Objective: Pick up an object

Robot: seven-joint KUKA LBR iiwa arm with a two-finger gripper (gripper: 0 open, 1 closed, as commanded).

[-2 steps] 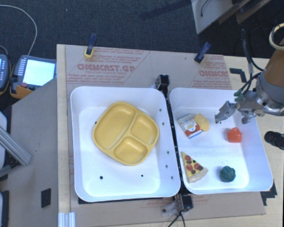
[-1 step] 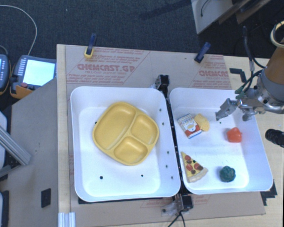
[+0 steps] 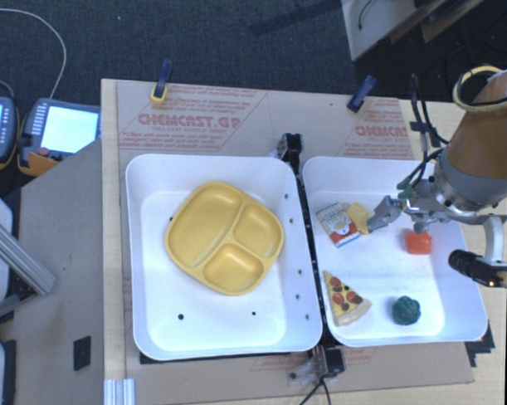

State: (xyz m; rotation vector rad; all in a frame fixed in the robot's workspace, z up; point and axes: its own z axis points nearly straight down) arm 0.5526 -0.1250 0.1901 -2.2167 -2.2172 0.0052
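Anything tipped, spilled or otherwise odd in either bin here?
Nothing stands out. The yellow divided plate sits turned at an angle in the left bin; the pizza slice toy, green ball, orange block and small carton lie apart in the right bin.

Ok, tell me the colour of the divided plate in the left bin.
Pale yellow all over; the divided plate shows plainly in the camera view.
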